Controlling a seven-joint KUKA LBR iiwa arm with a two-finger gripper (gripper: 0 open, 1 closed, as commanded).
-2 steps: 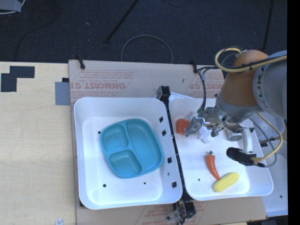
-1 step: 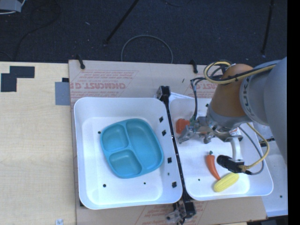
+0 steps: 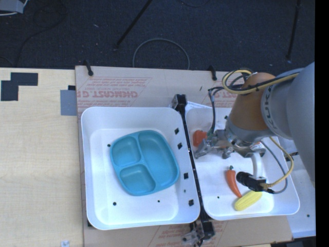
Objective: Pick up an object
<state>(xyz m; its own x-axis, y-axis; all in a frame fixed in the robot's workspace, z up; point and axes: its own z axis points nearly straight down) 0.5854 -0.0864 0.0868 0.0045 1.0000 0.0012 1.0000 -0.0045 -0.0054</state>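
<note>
Pale wood bench (image 3: 36,163), dark floor (image 3: 77,24) behind, jaws in right white bin (image 3: 216,194), state unclear.

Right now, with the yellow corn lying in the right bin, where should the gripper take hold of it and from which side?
Probably across the middle of the yellow corn, coming straight down from above. It lies flat and slanted, so close across its narrow width. The carrot crowds one end, so stay clear there.

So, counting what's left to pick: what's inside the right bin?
A carrot, a corn cob and a small red thing beside the gripper. The arm hides the far right corner of the bin.
</note>
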